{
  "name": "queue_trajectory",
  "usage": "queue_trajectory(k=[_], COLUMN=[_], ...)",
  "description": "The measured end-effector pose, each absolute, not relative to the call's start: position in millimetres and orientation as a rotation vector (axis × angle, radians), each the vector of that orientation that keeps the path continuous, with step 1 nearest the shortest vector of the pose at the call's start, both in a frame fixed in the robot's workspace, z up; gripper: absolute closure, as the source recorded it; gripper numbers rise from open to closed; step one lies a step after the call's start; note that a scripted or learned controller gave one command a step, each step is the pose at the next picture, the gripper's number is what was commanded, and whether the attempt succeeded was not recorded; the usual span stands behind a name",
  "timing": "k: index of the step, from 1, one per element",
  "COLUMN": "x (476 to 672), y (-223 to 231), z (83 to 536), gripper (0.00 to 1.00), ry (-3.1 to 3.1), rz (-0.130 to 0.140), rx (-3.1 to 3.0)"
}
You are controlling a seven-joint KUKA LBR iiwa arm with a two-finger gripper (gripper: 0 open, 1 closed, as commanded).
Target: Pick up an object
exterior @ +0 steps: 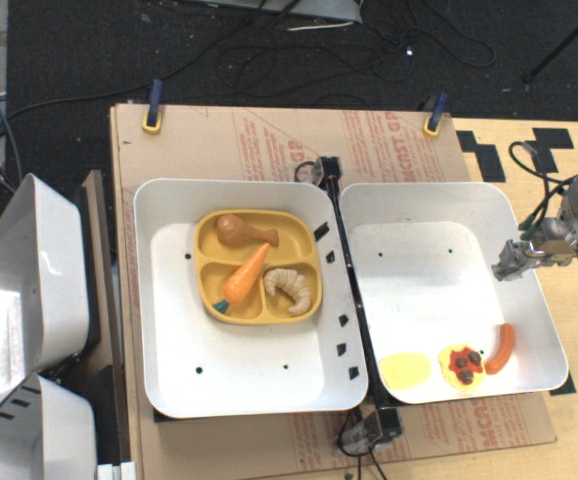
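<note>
Nearest you, along the near wall of the right bin (529, 268), lie a flat yellow slice (405, 370), a small pizza piece (462, 363) and, furthest right, an orange sausage (500, 348). Further back, the tool (510, 259) sits at that bin's right rim; you cannot tell whether it is apart or together. In the left bin (169, 298), a yellow divided plate (212, 300) holds a carrot (248, 275), a pale shrimp (289, 288) and, furthest back, a drumstick (243, 231). The tabletop (249, 138) runs beyond.

Divided plate (209, 290) in the left bin (169, 368); sausage (500, 348) near the right bin's (419, 203) front-right corner.
</note>
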State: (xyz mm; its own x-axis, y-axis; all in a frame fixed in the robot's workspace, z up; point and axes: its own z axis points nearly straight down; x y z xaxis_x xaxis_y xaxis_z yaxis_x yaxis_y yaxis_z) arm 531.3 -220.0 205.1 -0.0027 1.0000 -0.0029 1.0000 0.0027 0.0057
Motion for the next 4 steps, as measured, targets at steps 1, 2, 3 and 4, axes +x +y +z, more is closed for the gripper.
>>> queue_trajectory(k=[1, 2, 3, 4], x=[544.9, 556.9, 553.5, 567.8], y=[-157.7, -100.2, -48.9, 2.2], z=[206.1, 202.0, 205.2, 219.4], gripper=[1.0, 1.0, 1.0, 1.0], ry=[2.231, 2.233, 2.231, 2.23], rz=[0.003, 0.002, 0.001, 0.004], rx=[2.213, 2.212, 2.214, 2.213])
